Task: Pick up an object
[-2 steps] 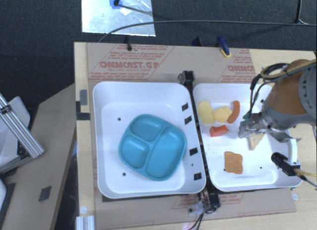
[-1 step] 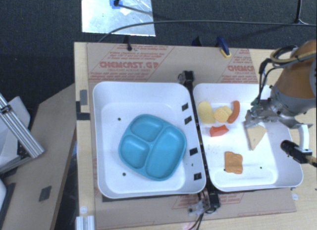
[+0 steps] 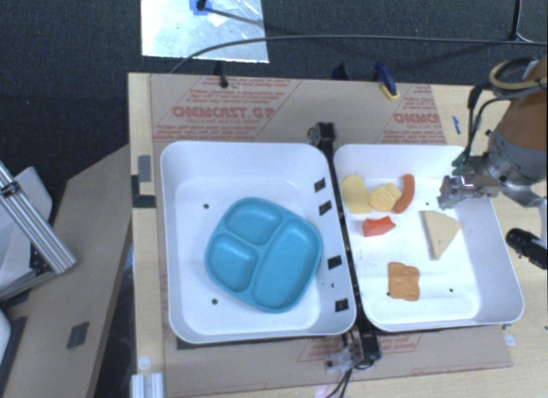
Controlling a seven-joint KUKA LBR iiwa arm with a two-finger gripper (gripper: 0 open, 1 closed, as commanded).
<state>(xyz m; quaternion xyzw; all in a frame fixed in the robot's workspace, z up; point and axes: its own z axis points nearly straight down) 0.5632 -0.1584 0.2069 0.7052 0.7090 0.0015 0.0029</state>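
The pale tan wedge of toy cheese (image 3: 440, 233), largest piece in the right-hand shallow white plastic bin (image 3: 497, 289), is my pick: it lies near that bin's right wall, just below my pincer (image 3: 453, 187). I cannot tell whether my pincer is released or clenched; nothing shows in it. The wedge's long axis runs roughly top to bottom of the view, its narrow tip pointing down and slightly left. To do this well I judge I should come straight down over its broad upper half and close across the short width. The other bin (image 3: 184, 216) bears a blue 3-compartment plastic plate (image 3: 263, 253). Smaller pieces: an orange toy chunk (image 3: 403, 281), a red sausage (image 3: 406, 193).
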